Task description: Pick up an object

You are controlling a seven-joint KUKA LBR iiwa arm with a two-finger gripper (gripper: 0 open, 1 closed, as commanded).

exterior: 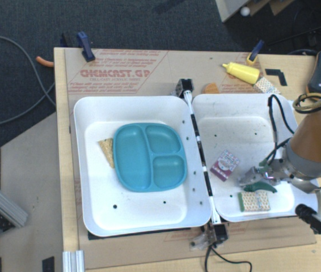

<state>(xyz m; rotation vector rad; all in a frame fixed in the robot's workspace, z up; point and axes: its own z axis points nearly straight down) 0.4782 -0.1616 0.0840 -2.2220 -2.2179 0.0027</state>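
My gripper (255,178) is low in the right bin (234,109); I cannot tell its state. The packet (225,165) lies just left, the card (255,201) just near. I could bump one away and grab nothing.

Even, diffuse overhead light is cast on the bench (149,67); both white bins (92,152) are rendered bright, near overexposure. Only soft shadows are seen left of the gripper (251,178). The frame is slightly grainy, with fine detail blurred.
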